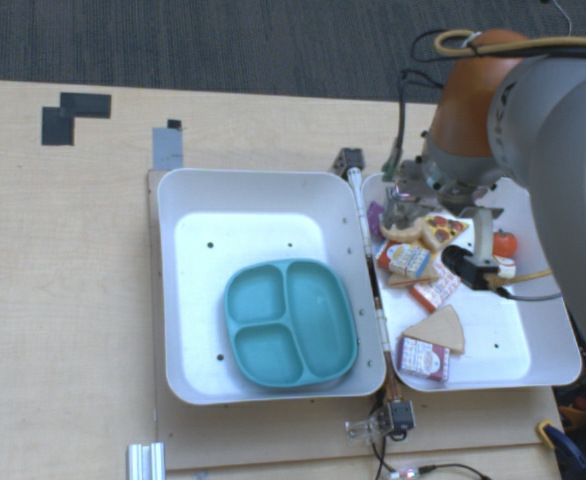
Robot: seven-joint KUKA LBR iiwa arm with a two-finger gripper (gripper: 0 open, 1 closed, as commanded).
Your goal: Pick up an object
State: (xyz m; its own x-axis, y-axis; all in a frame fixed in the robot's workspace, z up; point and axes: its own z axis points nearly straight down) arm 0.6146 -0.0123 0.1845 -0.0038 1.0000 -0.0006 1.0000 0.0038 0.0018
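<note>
Since the toys (420, 251) sit crammed together: I'd drop on just one, dead centre.
gripper (403, 206): over the pile's far left edge; grip open or closed, can't tell.
toys: right bin (508, 343), far left part.

A robotics lab: a wooden bench (63, 268) bearing two white bins (188, 198) (cables (393, 448) trailing), grey carpet (223, 23) beyond.

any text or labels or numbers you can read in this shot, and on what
None can be read.
Small box, right bin: printed face, too blurred to read.
Red and white packet: markings too small to read.
Carton near the gripper: print blurred.
Teal divided plate, left bin: plain, no text.
</note>
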